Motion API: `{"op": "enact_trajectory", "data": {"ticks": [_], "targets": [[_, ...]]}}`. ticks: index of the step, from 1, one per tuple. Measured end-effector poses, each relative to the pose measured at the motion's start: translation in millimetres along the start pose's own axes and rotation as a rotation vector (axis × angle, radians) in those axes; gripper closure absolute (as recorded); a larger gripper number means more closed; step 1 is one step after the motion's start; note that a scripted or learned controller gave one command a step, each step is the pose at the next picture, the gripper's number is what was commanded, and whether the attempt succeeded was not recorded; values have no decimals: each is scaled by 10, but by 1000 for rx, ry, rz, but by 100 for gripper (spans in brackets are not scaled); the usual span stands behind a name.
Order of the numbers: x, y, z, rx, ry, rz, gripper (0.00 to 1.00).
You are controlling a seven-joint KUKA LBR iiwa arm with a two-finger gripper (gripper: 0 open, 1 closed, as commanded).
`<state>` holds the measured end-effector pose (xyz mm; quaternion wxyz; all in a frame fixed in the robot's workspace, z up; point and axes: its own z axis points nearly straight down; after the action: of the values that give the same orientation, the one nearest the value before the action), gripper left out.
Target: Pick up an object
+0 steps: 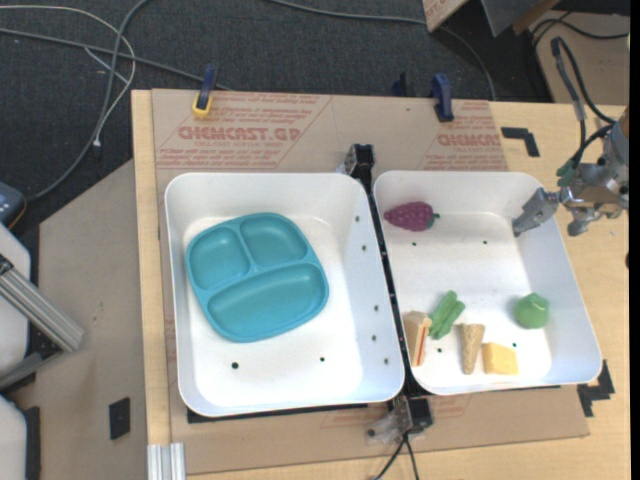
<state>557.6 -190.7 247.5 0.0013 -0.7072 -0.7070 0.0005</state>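
Observation:
The right bin [560,268] holds several toy foods. A purple grape bunch [410,215] lies at its far left. A round green piece [532,310] sits near its right wall. Along the front lie a green leafy piece [445,311], a tan wedge with a red stripe [417,336], a tan cone [470,346] and a yellow block [500,358]. My gripper [550,226] hangs over the bin's far right corner, open, with nothing between its fingers. It is well apart from all the foods.
The left bin [190,368] holds a teal divided plate [258,275]. A black clip [360,158] sits where the two bins meet at the back. Blue clamps [207,88] [441,96] hold the cardboard base. Cables lie on the floor behind.

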Motion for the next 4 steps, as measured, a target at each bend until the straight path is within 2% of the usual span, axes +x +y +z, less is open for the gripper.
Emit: {"op": "enact_trajectory", "data": {"ticks": [1,2,4], "targets": [[0,5,-8,-2,0,0,0],[-60,3,411,0,0,0,0],[-220,-30,1525,4,2,1,0]]}}
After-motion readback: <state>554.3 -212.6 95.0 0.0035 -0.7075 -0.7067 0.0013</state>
